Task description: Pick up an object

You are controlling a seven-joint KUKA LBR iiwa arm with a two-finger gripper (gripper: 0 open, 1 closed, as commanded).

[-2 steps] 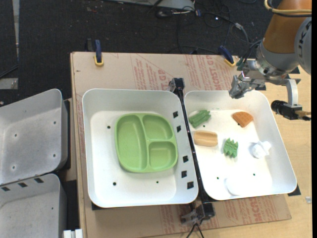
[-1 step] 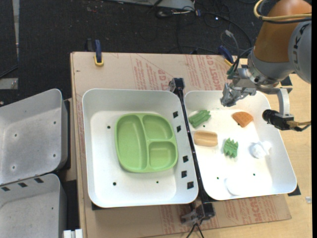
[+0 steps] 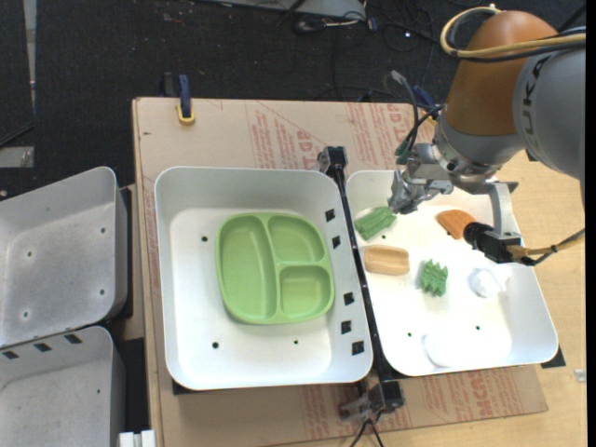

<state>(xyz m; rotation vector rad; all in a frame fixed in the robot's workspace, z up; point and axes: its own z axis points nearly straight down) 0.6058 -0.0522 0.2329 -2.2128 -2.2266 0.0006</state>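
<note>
Left bin point(image 3: 186, 277) holds a green divided plate point(image 3: 276, 268). My gripper point(image 3: 402, 199) sits low at the right bin's point(image 3: 521, 343) far-left corner, touching the green ridged piece point(image 3: 375, 222); fingers too blurred to tell apart from together. Piece's long axis runs slantwise, near end toward the divider. Best to straddle its short width, squarely. Tan bread roll point(image 3: 386, 260) lies just beside; avoid nudging it.

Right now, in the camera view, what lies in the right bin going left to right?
Green ridged piece under the hand → tan bread-like piece → small green spiky piece → orange piece → small white object.
</note>
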